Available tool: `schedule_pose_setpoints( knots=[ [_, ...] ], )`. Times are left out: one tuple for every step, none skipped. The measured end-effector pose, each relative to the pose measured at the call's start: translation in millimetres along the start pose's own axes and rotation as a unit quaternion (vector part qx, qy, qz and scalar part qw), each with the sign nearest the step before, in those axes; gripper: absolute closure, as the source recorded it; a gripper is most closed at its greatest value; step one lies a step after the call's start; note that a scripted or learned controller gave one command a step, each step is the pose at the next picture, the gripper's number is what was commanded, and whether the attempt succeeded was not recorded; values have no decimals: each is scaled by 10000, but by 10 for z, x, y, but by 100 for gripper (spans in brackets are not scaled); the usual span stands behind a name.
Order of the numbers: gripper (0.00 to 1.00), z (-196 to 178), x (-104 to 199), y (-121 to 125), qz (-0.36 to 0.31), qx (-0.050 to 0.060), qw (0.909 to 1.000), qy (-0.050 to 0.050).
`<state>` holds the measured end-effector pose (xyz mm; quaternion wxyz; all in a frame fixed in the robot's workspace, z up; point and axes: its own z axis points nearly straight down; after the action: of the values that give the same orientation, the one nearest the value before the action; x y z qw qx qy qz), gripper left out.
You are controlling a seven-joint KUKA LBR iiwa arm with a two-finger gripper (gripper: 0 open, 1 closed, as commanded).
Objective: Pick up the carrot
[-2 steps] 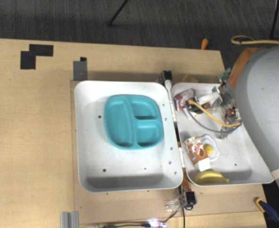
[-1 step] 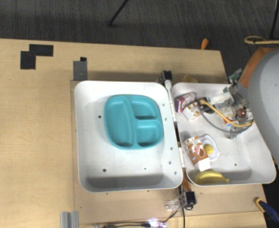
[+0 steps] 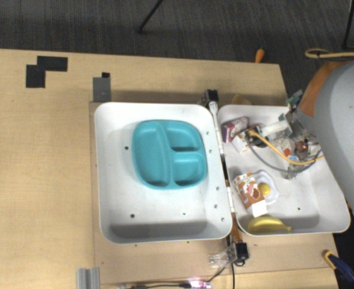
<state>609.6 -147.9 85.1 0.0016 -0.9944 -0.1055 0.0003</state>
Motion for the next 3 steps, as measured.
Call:
schedule_pose_setpoints(
  knots=[
    [0, -2, 136, -651, -26, 4, 10000, -11],
    [0, -10, -412, -603, 18, 2, 10000, -1],
    [0, -19, -744, -801, -199, -17, 9998, 32]
  ],
)
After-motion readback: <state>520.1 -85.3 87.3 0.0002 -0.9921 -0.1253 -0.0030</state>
